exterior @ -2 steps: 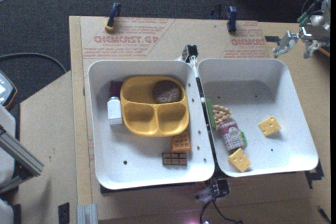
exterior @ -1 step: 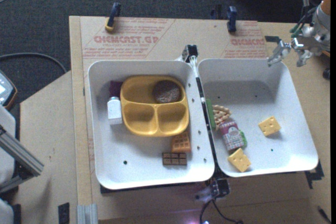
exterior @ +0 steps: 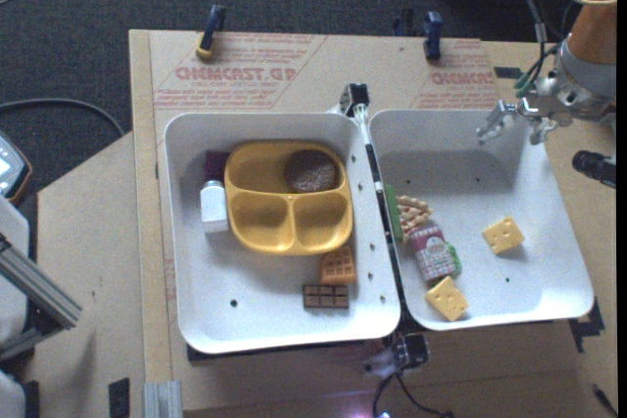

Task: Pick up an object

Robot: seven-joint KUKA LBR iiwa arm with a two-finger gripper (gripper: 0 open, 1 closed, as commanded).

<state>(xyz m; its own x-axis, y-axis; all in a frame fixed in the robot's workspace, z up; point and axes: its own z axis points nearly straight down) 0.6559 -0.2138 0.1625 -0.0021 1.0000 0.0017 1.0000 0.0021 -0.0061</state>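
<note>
Gripper: the gripper (exterior: 515, 120) hangs at the far rim of the right bin (exterior: 549, 294), near its 1 o'clock corner, two thin fingers spread apart and holding nothing
Arm: the arm (exterior: 595, 24) comes in from the upper right, well above the bin floor
Target pick: the pouch (exterior: 433, 250) looks the likeliest target, lying at about 8 o'clock in the right bin, near the wall shared with the left bin (exterior: 191, 294)
Pouch axis: its long side runs roughly 11 to 5 o'clock, the wafer end (exterior: 410, 211) pointing toward 11
Other options: one cheese wedge (exterior: 503, 235) sits alone near the bin's centre right, a second cheese wedge (exterior: 447, 299) lies just beside the pouch's 5 o'clock end
How to do it well: I'd say travel toward 7 o'clock, then descend with fingers set across the pouch's short side, closing along the 2-to-8 line
Risk: too close to the wall and a finger may catch it; the near cheese wedge could get nudged
Left bin: tray (exterior: 294, 235) with a cookie (exterior: 312, 171), bottle (exterior: 214, 206), waffle (exterior: 338, 266), chocolate (exterior: 325, 297), none in play
</note>
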